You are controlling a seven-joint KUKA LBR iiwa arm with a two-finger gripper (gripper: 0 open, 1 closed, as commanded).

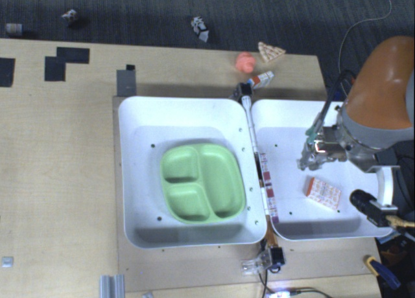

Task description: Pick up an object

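A small red-and-white packet (323, 193) lies flat on the floor of the right bin (285, 219), toward its front right. My gripper (312, 153) hangs over the same bin, just up and left of the packet and apart from it. Nothing shows in its grasp. A green divided plate (202, 183) lies in the middle of the left bin (139, 160).
Behind the bins on the bench lie a pink ball (245, 62), a tan wedge-shaped piece (271, 51) and a small tube (261, 80). A dark block (126, 81) stands at the left bin's back corner. The arm's grey and orange body (382, 96) covers the right bin's far right side.
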